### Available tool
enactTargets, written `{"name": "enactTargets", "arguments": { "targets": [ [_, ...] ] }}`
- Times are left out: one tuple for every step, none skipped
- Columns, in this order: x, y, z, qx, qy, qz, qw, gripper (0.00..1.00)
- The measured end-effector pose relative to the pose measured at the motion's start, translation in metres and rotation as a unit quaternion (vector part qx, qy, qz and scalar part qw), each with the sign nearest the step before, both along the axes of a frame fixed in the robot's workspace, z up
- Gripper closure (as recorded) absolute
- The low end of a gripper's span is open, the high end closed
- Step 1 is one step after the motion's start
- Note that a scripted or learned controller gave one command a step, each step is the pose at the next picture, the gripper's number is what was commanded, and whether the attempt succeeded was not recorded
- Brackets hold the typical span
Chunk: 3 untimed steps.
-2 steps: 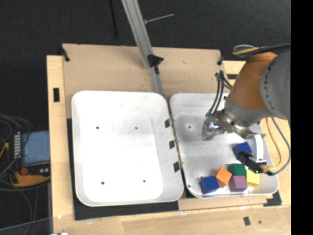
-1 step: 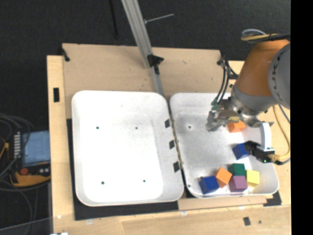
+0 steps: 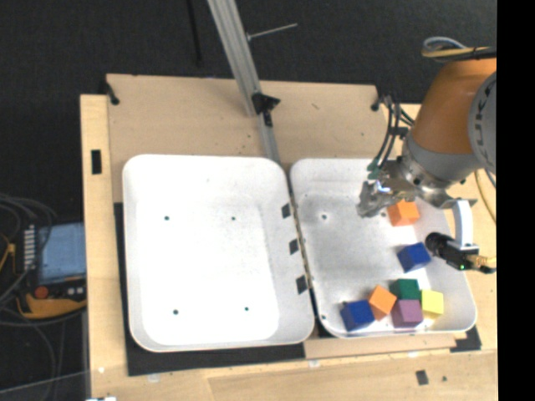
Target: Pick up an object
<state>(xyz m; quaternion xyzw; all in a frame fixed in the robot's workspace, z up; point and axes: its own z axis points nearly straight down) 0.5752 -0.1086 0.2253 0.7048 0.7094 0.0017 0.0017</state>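
Dark carpet surrounds a pale wooden desk (image 3: 209, 111) that carries two shallow white bins side by side. Over the right bin (image 3: 334, 249) hangs the tool (image 3: 374, 199), low above the bin floor near its upper middle; whether its fingers are spread or closed I cannot tell, and nothing shows between them. Just right of the tool lies an orange cube (image 3: 405, 213), very near it — contact cannot be made out. Further from the tool, down and to the right, sits a blue cube (image 3: 414, 256). Furthest from it, along the bin's lower rim, a cluster: a second blue cube (image 3: 358, 314), an orange block (image 3: 383, 300), a purple cube (image 3: 408, 312), a green cube (image 3: 408, 289) and a yellow cube (image 3: 432, 302), packed close together. Behind the tool rises the grey arm with its orange band (image 3: 451, 107). Left of the tool, past the divide, lies the left bin (image 3: 209, 249) — and a slanted metal pole (image 3: 238, 48) crosses the desk above it.
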Motion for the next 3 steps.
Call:
{"name": "enactTargets", "arguments": {
  "targets": [
    [-0.014,0.059,0.008,0.001,0.002,0.001,1.0,1.0],
    [-0.029,0.111,0.001,0.0003,0.003,0.0,1.0,1.0],
    [-0.036,0.163,0.015,0.0013,0.001,0.001,1.0,1.0]
  ]
}}
